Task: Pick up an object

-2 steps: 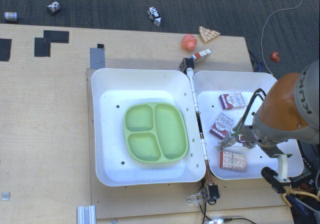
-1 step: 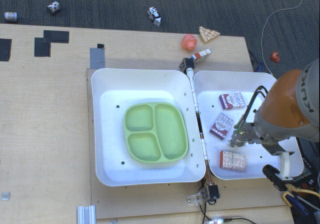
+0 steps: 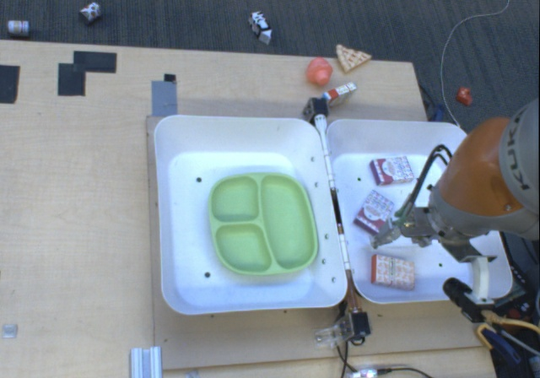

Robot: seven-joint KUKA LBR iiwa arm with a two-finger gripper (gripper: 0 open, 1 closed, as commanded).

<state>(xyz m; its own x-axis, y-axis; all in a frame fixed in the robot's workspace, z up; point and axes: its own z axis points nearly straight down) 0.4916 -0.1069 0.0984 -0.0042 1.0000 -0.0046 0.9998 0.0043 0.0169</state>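
Three small red-and-white packets lie in the right bin (image 3: pixel 472 138): one at the back (image 3: pixel 392 170), one in the middle (image 3: pixel 375 211) and one near the front (image 3: pixel 394 271). My gripper (image 3: pixel 391 231) hangs low between the middle packet and the front one, its tip just right of the middle packet's lower corner. Nothing shows between its fingers. The grey arm with its orange band (image 3: pixel 477 178) covers the bin's right half.
The left bin (image 3: pixel 181 199) holds a green three-compartment tray (image 3: pixel 263 223). Behind the bins lie a red ball (image 3: pixel 319 71), a pizza-slice toy (image 3: pixel 353 56) and a small marker (image 3: pixel 341 93). Cables trail at the front right corner (image 3: pixel 494 330).
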